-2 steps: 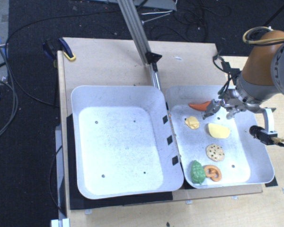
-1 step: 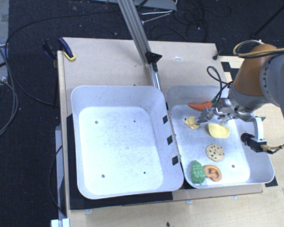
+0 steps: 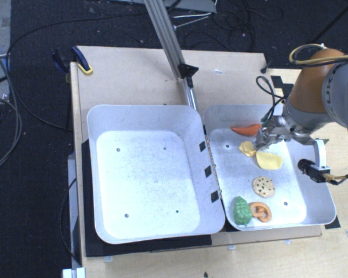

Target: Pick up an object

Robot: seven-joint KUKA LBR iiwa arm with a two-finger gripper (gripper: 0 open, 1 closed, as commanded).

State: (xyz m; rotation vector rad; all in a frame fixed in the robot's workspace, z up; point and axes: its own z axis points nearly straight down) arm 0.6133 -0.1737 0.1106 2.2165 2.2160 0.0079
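I have the arm reaching in over the right bin (image 3: 319, 204), wrist bent down, with the gripper (image 3: 265, 139) low above the bin's far half. Its tip sits right among three items: an orange carrot-like piece (image 3: 245, 130) near the far edge, a small yellow piece (image 3: 247, 149) just on the side toward the left bin, and a larger pale yellow piece (image 3: 269, 160) just on the near side of the tip. From this slanted view the tool's dark body covers its own end, so I cannot tell how wide it stands or whether anything is caught in it.

My reading is that the pick is at the descent or grasp stage, not beyond it. Nothing appears lifted; all the items I can see look to be resting on the bin floor. The yellow pieces are the likeliest targets, being closest to the tip, though I cannot say which one the program is after.

Further toward the near edge of the same bin lie a round cookie (image 3: 263, 186), a green broccoli-like piece (image 3: 241, 211) and an orange pretzel shape (image 3: 260, 211), the last two almost touching. They sit apart from the tool.

The left bin (image 3: 98, 126) shows bare floor. What is left, as I judge it: a secure grip and a clean lift.
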